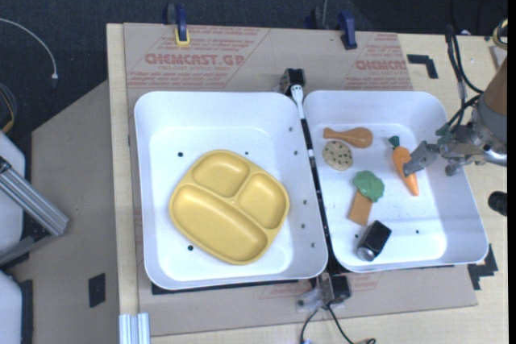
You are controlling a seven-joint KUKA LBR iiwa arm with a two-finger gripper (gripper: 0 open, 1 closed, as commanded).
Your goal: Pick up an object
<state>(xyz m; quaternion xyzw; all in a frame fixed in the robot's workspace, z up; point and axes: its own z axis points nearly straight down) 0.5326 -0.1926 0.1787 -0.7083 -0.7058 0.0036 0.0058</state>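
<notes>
The toy carrot (405, 168) lies in the right bin (459, 246), just beside the gripper (421, 160), whose fingers seem to hover at it; open or closed, I cannot tell. Nearby lie a cookie (338, 155), drumstick (351, 137) and black block (373, 240). A yellow tray (229, 206) fills the left bin (153, 173).

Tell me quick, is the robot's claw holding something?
Gripper: right beside the toy carrot in the right bin; whether it grips it cannot be told.
</notes>
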